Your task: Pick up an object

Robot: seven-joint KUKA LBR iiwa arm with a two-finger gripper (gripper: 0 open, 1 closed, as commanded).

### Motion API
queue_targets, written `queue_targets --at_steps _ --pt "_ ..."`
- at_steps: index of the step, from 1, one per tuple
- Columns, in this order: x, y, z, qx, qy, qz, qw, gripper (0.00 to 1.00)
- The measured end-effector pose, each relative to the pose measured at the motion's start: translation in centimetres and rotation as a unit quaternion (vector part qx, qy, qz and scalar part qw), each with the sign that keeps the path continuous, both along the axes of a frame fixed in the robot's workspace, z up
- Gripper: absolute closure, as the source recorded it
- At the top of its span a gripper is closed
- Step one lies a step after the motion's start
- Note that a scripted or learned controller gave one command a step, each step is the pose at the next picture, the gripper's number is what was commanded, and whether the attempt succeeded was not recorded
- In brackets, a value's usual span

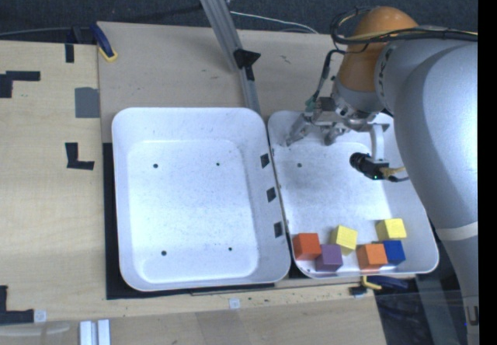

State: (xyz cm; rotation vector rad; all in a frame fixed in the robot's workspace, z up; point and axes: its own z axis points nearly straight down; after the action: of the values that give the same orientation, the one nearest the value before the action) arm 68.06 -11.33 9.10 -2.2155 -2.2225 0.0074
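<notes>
Several small blocks lie along the near edge of the right bin [342, 188]: an orange block [307, 245], a purple block [330, 256], a yellow block [345, 237], a second orange block [371, 255], a blue block [394, 251] and another yellow block [391, 228]. My gripper [313, 136] hangs over the far left corner of that bin, well away from the blocks. Its two fingers are spread apart, open, with nothing between them.
The left bin [190, 196] sits beside the right one, their rims touching. A slanted metal pole [221, 17] rises behind the bins. The grey arm [443, 126] covers the bench's right side. A black cable part [365, 165] hangs over the right bin.
</notes>
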Motion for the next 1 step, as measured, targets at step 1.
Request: queue_targets --at_steps 1 --pt "-0.01 -0.14 1.05 -0.0007 0.000 0.000 1.0000 1.00"
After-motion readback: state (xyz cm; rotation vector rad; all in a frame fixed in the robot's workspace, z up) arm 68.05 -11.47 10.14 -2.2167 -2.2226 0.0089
